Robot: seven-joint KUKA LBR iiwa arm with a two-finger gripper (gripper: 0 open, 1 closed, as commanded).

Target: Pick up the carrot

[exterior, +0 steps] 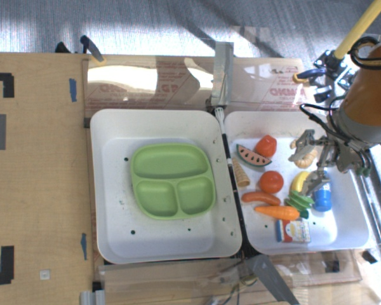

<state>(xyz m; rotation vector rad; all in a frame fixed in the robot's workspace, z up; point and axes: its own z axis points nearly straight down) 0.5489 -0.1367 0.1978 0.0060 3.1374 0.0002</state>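
Surface: grey ribbed flooring runs across the top of the frame, with a cardboard sheet (32, 170) on the left and two white bins side by side on the bench.
Carrot: the carrot (278, 212) lies in the right bin (349, 234), toward its lower middle, resting flat.
Carrot axis: long axis runs almost left to right across the frame, pointed end toward the left, green leafy top (299, 203) at the right end.
Carrot neighbours: a reddish sausage-like piece (261, 198) lies just above it and roughly parallel; a tomato (272, 181) sits above that; a small printed packet (294, 232) is just below its right end.
Gripper: the gripper (315, 162) hangs over the upper right part of the right bin, near a yellow banana piece (299, 181) and a blue bottle-like item (322, 197).
Gripper state: cannot tell; cables and metal parts clutter the spot.
Key relation: the carrot lies down and to the left of the gripper in the frame, near but not touching; my judgement is that the coming move is a shift toward the lower left and a descent across the carrot's short width.
Risk: crowded neighbours on both long sides could get caught, as I judge it.
Other items: a watermelon slice (253, 157) and a strawberry-like red piece (265, 146) sit in the upper left of the right bin; a green divided plate (173, 180) rests in the left bin (108, 189).
Writing: red print on the clear panels behind the bins and print on the packet, both too small to read.
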